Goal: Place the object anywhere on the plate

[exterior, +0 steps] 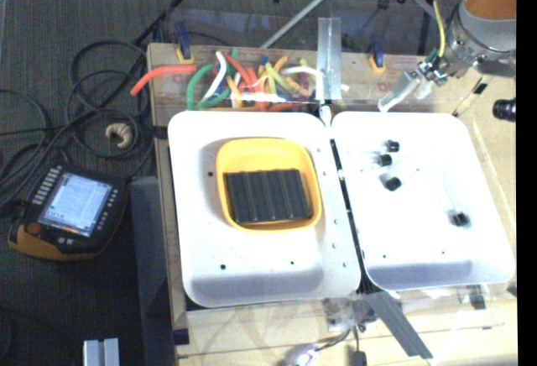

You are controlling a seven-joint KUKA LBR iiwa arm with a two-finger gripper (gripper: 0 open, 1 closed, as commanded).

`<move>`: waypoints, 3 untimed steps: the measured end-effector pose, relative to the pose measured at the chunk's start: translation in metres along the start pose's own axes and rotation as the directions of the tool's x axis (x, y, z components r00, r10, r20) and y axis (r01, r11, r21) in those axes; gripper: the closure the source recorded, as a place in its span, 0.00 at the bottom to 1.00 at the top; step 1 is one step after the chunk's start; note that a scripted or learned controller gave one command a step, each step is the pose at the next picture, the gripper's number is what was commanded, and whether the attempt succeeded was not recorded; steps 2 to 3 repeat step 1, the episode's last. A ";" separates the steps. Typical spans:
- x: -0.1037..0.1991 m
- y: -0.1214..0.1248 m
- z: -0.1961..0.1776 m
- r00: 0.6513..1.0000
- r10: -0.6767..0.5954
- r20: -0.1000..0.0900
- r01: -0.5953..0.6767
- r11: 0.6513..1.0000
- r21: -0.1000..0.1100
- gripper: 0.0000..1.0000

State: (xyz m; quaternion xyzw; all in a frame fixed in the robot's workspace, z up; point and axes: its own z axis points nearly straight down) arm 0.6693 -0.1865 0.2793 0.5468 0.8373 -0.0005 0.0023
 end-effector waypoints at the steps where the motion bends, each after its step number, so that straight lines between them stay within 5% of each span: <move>1: 0.032 -0.006 0.039 0.995 0.104 -0.004 -0.104 0.995 0.002 0.00; 3: 0.032 -0.006 0.039 0.995 0.104 -0.004 -0.104 0.995 0.002 0.00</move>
